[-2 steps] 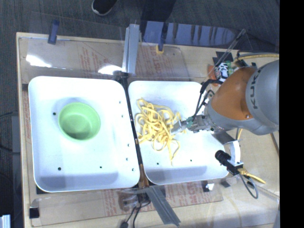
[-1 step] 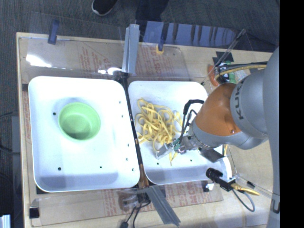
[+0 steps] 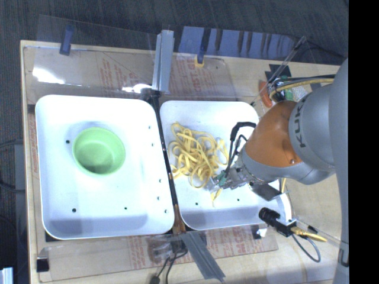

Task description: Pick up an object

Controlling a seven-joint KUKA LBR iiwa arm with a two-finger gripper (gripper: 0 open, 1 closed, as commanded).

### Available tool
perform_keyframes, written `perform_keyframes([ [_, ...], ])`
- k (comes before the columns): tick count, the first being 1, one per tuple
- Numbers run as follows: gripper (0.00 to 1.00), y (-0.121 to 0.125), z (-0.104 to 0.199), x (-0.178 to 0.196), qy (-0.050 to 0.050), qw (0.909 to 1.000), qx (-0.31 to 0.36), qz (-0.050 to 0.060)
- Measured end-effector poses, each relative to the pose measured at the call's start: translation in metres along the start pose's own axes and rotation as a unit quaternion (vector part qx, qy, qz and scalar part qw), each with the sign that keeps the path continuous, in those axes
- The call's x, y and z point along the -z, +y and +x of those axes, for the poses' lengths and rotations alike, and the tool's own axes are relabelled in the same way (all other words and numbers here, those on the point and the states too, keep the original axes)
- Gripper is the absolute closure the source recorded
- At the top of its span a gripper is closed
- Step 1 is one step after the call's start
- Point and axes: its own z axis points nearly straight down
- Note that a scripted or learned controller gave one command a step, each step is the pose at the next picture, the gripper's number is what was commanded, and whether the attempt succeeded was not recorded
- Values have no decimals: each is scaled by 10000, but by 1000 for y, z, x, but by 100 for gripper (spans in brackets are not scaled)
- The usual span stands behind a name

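Nearest us is the arm's orange band (image 3: pixel 269 141), low over the right bin (image 3: pixel 201 216); under it the gripper (image 3: pixel 226 179) sits at the right-hand fringe of the yellow noodle tangle (image 3: pixel 195 152), which spreads up and leftward from it; we judge the strands touch its tip; we cannot tell how the jaws stand; the green bowl (image 3: pixel 99 151) lies well apart in the left bin (image 3: pixel 59 220); 1 arm, so it alone is near.

A robotics lab: a wooden bench (image 3: pixel 308 259) holds two white bins (image 3: pixel 142 218) behind clear plastic guards (image 3: pixel 100 52), loose cables (image 3: pixel 308 241), and a grey-and-orange industrial arm (image 3: pixel 296 141).
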Motion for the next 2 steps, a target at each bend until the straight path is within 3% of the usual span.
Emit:
perform_keyframes([
  [1, 0, 0, 0, 0, -1, 10000, 1, -1],
  [2, 100, 1, 0, 9, 6, 10000, 26, 12],
])
